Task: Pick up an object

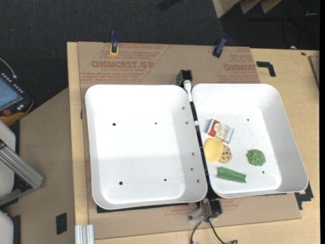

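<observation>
Fingers' state you could not tell. Your risk lay in the right bin (284,116): the yellow piece (213,149) touched the cookie (226,155), so a grab might have shoved both.

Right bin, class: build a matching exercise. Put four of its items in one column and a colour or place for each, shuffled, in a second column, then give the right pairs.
Items in the right bin:
1. small carton
2. yellow round piece
3. broccoli floret
4. long green vegetable

Descriptions:
A. nearest the front edge of the bin
B. bumpy green, farthest toward the right
C. red, white and blue, farthest back of the four
D. pale yellow, overlapping a speckled cookie

Pairs: 1-C, 2-D, 3-B, 4-A
</observation>
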`<state>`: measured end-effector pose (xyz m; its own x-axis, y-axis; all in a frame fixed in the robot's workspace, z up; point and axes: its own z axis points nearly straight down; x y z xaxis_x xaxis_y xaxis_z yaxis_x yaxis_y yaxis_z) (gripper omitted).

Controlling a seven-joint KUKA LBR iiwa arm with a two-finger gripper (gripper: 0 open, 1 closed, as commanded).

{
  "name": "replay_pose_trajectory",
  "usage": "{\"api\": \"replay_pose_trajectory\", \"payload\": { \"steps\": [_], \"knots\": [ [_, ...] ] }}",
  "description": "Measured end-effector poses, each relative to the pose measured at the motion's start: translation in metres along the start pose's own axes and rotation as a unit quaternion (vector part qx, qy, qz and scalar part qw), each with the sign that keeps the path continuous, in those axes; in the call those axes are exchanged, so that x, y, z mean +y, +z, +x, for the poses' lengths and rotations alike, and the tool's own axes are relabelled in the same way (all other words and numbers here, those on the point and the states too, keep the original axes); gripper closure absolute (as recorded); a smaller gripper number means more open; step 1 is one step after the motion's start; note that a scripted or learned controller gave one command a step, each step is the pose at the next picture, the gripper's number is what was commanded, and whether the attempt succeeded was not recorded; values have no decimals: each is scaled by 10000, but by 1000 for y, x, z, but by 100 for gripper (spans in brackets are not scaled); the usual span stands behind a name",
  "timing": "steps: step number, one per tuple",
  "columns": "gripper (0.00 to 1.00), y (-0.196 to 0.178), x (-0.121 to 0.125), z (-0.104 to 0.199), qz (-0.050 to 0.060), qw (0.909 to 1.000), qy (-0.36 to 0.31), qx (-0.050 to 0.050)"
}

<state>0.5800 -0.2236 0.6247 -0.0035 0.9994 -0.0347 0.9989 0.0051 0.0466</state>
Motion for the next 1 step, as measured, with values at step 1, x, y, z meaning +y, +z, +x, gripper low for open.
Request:
{"api": "replay_pose_trajectory", "payload": {
  "steps": [1],
  "knots": [
    [100, -11, 1, 0, -28, 10000, -3, -20]
  ]
}}
